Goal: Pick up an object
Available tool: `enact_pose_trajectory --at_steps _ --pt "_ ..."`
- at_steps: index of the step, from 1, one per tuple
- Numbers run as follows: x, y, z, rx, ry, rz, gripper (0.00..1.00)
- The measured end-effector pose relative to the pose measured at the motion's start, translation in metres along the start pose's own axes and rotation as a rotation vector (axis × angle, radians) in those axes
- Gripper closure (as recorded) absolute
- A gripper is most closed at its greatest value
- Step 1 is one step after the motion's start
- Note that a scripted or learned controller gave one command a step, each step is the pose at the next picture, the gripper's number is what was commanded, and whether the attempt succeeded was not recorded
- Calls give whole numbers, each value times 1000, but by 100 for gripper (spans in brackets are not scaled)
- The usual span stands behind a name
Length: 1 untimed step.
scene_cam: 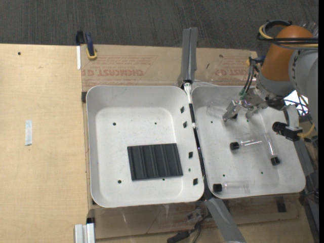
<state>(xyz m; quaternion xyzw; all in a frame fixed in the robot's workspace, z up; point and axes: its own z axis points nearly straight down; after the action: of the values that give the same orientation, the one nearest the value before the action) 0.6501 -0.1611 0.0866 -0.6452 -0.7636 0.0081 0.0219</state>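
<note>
I am over the right bin [283,184], near its far side, and my gripper [242,109] hangs low above the white floor there. My fingers are spread apart, one to the left and one to the right, and I see nothing between them. So I hold nothing at this moment.

The things I can take lie in this same bin, nearer to the front than I am. There is a clear tube [248,144] with a black cap on its left end, just below me in the view. A second tube [271,151] lies beside it, slanting, with its black cap toward the front. A third tube [232,187] rests along the front wall, its black cap at the left. They are transparent, so their edges are hard to see against the white.

In the left bin [101,110] lies a dark ribbed tray [154,161], flat on the floor, well apart from me.

My judgement is that the task is at its beginning: no object is lifted, none is touched by my fingers. What is left is almost everything: I must move toward the front to one tube, come down around it, close on it and raise it. The nearest one is the tube with the cap at left. It is round and smooth, so it may roll or slip away when I close.
</note>
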Motion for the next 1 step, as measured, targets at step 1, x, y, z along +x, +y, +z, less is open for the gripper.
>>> enact_pose_trajectory --at_steps 1 --pt "-4 1 -10 -17 -16 -1 100"
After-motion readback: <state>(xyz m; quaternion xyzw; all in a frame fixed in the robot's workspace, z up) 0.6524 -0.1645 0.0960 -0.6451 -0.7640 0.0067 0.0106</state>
